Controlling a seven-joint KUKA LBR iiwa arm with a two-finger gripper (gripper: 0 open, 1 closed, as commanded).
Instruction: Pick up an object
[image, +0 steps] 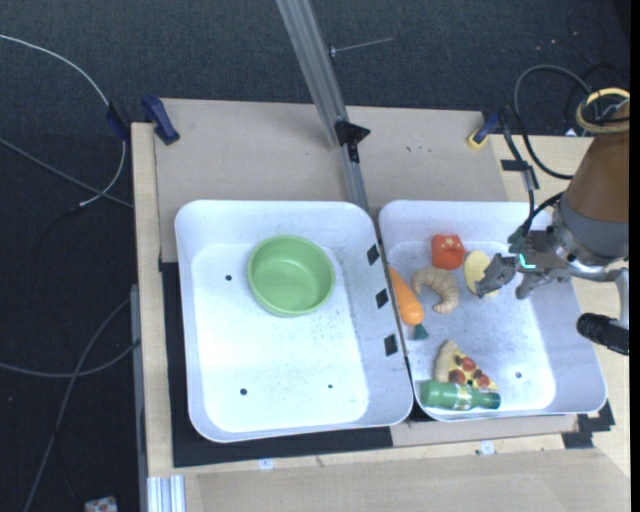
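Note:
My gripper (508, 283) hangs over the right bin (560, 360), in its upper right part, and is open with nothing between its fingers. Its left finger (487, 284) touches or nearly touches a pale yellow fruit piece (475, 266). Left of that lie a red toy (447, 249) and a tan croissant-shaped piece (438, 288). An orange carrot (405, 296) rests along the bin's left wall. Near the front lie a pizza slice (463, 366) and a green bottle (457, 397) on its side.
The left bin (215, 400) holds a green bowl (291, 274) toward its back. A metal pole (322, 75) slants across the bench behind the bins. Black cables (540, 150) loop beside the arm at the right.

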